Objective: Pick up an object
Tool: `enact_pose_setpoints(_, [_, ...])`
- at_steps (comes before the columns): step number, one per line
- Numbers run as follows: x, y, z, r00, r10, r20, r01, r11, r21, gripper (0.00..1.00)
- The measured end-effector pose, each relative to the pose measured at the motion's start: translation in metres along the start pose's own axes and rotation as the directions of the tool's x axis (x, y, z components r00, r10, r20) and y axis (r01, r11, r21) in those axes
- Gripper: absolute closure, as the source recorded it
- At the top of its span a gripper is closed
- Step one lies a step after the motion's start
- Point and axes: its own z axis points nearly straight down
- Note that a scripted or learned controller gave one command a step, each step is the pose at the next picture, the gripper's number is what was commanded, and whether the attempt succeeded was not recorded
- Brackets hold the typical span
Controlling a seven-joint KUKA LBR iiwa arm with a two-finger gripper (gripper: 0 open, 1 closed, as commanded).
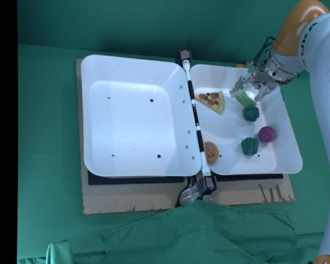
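From above, two shallow white bins sit side by side on a brown board laid over green cloth: the left bin (98, 72) and, touching it along a black-and-white divider strip (195, 116), the right bin (289, 154). The grey arm with its orange band (301, 15) reaches in from the far right, and the gripper (252, 92) hangs over the far part of the right bin with its fingers spread apart, gripping nothing. Just below and between the fingers lies the pale green stalk end of a broccoli toy (249, 108), whose dark green head points toward the near side; whether a fingertip touches the stalk is hard to judge at this angle. To its left, close to the divider, rests a pizza slice (211, 100) with red toppings. Nearer, a magenta ball (266, 134) lies toward the right wall, with a dark green pepper-like toy (250, 146) just beside it on the left. A brown pretzel (211, 151) sits by the divider at the near left of that bin. A fold of green cloth (206, 232) covers the near edge of the board.
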Motion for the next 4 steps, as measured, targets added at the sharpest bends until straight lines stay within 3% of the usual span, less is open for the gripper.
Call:
enact_pose_setpoints(1, [0.001,0.036,-0.020,1.000,-0.004,0.001,0.004,1.000,-0.008,0.00])
enact_pose_setpoints(2, [0.015,-0.006,-0.029,1.000,0.000,0.000,0.000,1.000,0.001,0.00])
enact_pose_setpoints(3, [0.000,0.034,0.006,1.000,-0.004,-0.002,0.004,1.000,0.007,0.00])
enact_pose_setpoints(4, [0.009,0.001,-0.006,1.000,-0.001,0.000,0.001,1.000,0.000,0.00])
